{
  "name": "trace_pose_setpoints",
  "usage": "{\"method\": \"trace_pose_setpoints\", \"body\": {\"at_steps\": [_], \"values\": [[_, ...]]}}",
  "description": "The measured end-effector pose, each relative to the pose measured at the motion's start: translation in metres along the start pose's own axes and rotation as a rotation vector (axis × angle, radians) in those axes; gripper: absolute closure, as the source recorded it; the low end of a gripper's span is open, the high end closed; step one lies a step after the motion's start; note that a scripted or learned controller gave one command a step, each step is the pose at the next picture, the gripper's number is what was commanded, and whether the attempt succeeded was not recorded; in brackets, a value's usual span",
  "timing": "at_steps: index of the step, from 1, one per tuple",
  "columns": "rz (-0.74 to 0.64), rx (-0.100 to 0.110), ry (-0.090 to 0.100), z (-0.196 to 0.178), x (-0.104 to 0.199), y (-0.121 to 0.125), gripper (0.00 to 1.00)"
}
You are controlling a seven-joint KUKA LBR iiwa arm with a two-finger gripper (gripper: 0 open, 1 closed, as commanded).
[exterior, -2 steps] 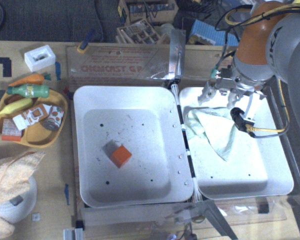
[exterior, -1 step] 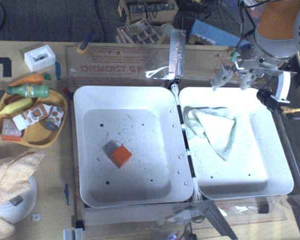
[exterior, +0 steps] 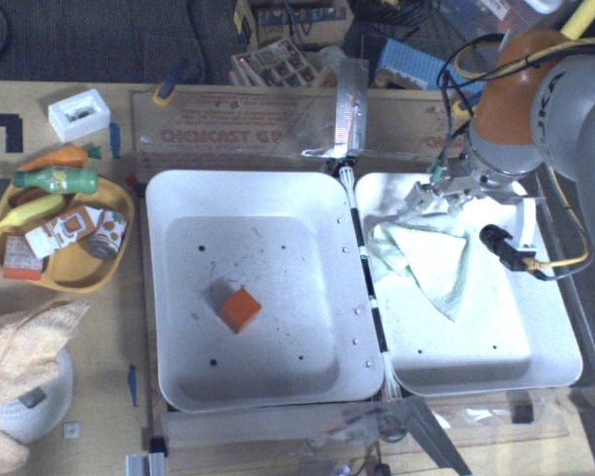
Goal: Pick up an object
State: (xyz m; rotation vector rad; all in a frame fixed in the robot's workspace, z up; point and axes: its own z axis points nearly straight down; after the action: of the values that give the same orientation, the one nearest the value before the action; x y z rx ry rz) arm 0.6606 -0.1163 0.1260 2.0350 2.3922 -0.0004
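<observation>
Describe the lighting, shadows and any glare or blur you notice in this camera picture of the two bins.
Camera view: light is even and soft; the orange block casts a small dark shadow up-left onto the left bin; the right bin looks brighter, with glare near the gripper washing out the pale cloth; the whole picture is slightly soft.

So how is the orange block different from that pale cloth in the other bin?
The orange block is small, solid and boxy with sharp edges; the pale cloth is larger, soft and crumpled flat. The block is bright orange, the cloth a whitish green. The block sits alone in the left bin, while the cloth lies in the right bin with the pincer right at its upper edge. Both rest on a bin floor.
</observation>
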Motion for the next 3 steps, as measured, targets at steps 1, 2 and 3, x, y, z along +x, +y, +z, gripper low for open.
{"method": "trace_pose_setpoints", "body": {"at_steps": [1, 2, 3], "values": [[-0.117, -0.009, 0.000, 0.034, -0.029, 0.005, 0.00], [-0.083, -0.004, -0.002, -0.041, 0.018, 0.011, 0.00], [-0.062, -0.008, -0.003, 0.029, -0.029, -0.009, 0.00]]}}
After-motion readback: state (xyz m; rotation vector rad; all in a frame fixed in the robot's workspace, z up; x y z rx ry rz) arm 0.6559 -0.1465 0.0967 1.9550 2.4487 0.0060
